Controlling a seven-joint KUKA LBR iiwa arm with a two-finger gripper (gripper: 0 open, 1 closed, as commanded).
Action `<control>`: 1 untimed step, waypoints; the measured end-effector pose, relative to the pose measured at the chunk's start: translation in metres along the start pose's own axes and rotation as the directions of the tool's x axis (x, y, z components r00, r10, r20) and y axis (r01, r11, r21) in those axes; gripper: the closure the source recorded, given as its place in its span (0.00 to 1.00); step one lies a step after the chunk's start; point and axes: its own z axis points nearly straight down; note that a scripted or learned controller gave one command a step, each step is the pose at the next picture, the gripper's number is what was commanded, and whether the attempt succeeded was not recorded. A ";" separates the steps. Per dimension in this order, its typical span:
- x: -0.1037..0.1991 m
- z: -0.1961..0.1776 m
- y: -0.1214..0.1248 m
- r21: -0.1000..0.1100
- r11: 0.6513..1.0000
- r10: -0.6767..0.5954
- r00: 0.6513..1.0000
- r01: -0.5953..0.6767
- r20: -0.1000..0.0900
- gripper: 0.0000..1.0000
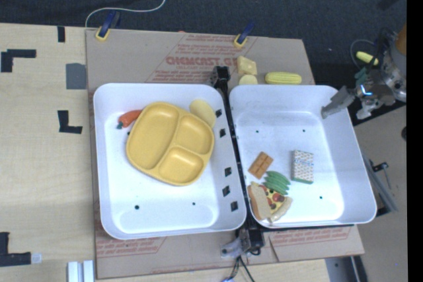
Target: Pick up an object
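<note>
The gripper sat at the right of the frame, over the upper right rim of the right bin, and whether it was apart or together could not be told. Nothing had been lifted: the candidates lay in the lower middle of that bin, a pizza slice, a green pod, a brown wafer and a small box. As I judged it, the reach, the grasp and the lift all remained.

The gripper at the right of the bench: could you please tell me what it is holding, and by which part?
Nothing is visibly held. The gripper sits at the right bin's upper right rim, apart from the toys.
</note>
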 end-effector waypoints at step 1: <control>0.065 0.071 -0.013 0.004 1.000 -0.002 1.000 0.002 -0.002 0.00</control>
